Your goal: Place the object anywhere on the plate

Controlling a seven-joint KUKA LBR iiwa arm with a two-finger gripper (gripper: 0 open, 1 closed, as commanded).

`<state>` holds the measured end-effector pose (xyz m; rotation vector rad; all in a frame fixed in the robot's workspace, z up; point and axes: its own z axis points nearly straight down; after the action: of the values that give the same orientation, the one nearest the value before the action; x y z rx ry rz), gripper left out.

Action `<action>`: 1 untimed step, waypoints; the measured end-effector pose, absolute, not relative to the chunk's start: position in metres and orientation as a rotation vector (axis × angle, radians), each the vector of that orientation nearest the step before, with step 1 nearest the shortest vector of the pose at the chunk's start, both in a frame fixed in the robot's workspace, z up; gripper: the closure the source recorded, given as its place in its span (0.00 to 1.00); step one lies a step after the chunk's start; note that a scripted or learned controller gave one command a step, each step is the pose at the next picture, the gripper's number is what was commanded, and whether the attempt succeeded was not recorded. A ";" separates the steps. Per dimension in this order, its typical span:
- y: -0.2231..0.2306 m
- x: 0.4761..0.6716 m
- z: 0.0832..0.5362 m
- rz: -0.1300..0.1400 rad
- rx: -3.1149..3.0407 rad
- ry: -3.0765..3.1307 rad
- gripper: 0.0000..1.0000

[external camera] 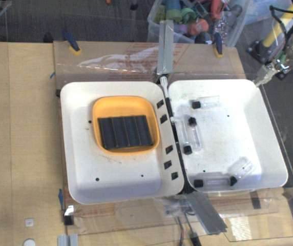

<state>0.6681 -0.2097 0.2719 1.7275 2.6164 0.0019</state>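
Note:
An orange plate (pixel 101 108) with rounded corners sits in the left white bin (pixel 80 173), toward its back middle. A black rectangular block with lengthwise ridges (pixel 125 131) lies flat on the plate, covering most of its floor. In the right white bin (pixel 259 137) lie several clear plastic tubes with black caps: one near the back (pixel 205 103), a pair along the left wall (pixel 191 134), and some near the front edge (pixel 214 180).
A row of black clips (pixel 165 135) runs along the ridge where the two bins meet. A clear tub of colourful toys (pixel 200 9) stands behind the bins. Blue clamps (pixel 74 45) hold the back board. Cables and yellow gear (pixel 282 45) crowd the back right.

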 end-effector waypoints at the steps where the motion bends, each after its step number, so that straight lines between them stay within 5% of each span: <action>1: -0.222 0.668 0.432 0.001 1.458 2.775 1.00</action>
<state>0.6679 -0.2218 0.4317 1.4578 2.7753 0.0013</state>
